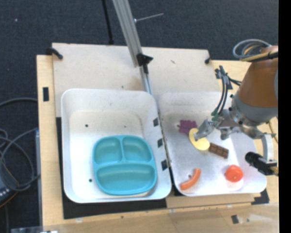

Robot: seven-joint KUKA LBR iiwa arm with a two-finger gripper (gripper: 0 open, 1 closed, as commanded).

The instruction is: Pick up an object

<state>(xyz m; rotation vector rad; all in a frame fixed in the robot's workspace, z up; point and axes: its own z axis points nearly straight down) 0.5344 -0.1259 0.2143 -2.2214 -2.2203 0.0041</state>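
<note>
**Jaws low over the yellow piece in the right bin**

The table (48, 130) carries two white bins side by side. The left bin (75, 110), centre-left of the frame, holds a teal divided plate (123, 165) in its lower half. The right bin (184, 106), centre-right, holds the small pieces. The arm (259, 89) enters from the right edge, and its gripper (207, 128) sits just above a pale yellow disc (200, 142) near the middle of that bin. Whether the jaws are spread or pressed together cannot be told from this angle, and nothing is visibly pinched between them.

The disc looks the likeliest target. It lies flat, so a clean grasp probably calls for a straight descent with the jaws straddling its rim, not its face. A brown bar (218, 151) touches or nearly touches its lower-right side, and a purple piece (187, 126) sits just beside it at upper left; closing along the free axis between those two should avoid dragging either.

An orange sausage shape (190, 178) and a red-orange ball (234, 173) lie near the lower wall, well apart from the disc. Open floor lies toward the upper part of the right bin, and the divider between bins stays clear of the jaws
</note>
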